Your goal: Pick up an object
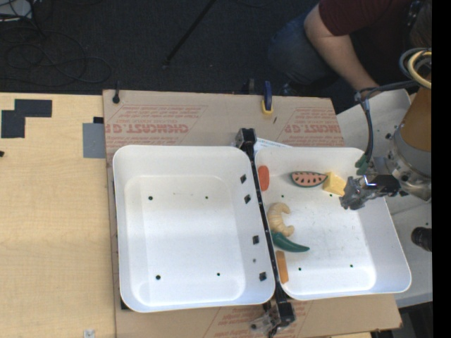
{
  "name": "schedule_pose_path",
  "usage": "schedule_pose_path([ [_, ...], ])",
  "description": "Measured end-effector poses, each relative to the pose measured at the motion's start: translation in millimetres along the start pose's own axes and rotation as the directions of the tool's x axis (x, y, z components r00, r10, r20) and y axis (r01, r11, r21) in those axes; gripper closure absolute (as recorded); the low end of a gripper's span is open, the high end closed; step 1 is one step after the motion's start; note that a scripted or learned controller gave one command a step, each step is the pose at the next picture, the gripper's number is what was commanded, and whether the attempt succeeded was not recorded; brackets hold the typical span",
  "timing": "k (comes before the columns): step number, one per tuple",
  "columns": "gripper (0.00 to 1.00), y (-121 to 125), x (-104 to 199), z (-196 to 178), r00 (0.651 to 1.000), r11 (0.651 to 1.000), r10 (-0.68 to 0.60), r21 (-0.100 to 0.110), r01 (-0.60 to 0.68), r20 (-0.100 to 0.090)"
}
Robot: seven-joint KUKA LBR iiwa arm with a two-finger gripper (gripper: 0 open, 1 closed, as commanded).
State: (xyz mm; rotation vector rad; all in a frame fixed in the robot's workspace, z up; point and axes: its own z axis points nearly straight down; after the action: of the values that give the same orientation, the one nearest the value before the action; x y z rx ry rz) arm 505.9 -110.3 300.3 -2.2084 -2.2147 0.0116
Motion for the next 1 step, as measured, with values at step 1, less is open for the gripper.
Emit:
schedule_pose_path([
  [1, 1.00, 16.8, -24.0, -154.8, 1.000, 1.000, 0.002, -0.031, -0.002, 0.010],
])
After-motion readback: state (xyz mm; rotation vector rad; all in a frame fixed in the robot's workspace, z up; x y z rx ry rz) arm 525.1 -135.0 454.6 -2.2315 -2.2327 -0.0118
